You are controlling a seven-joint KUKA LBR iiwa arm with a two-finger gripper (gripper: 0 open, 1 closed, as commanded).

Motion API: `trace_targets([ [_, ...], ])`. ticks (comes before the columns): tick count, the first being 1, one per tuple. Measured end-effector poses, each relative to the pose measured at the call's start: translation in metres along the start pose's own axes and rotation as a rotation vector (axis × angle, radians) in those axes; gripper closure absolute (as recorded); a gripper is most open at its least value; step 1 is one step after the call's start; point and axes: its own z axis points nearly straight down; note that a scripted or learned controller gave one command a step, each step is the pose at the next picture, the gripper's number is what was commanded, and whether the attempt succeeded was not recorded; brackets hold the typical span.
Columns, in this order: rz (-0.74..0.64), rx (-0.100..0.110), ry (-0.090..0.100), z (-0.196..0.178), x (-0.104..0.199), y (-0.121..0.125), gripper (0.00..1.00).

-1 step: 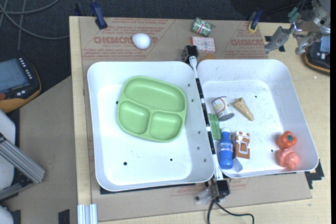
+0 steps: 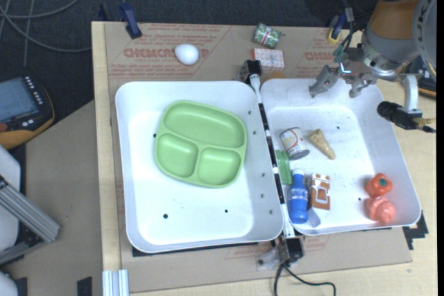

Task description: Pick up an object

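Hung with jaws spread over right bin's (image 2: pixel 388 132) far rim. Lay open beneath: cone (image 2: pixel 321 143), perhaps pointing toward near-right.

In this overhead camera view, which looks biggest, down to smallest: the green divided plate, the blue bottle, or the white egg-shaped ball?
1. Green divided plate, by far.
2. Blue bottle.
3. White egg-shaped ball, though it lies farther from the camera, so the gap may be overstated.
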Motion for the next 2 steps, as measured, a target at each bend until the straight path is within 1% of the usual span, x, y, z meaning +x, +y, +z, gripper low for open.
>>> trace_targets([
  [1, 0.003, -0.001, -0.001, 0.093, 0.001, -0.043, 0.0],
  [2, 0.002, -0.001, 0.0, 0.093, 0.021, -0.062, 0.0],
])
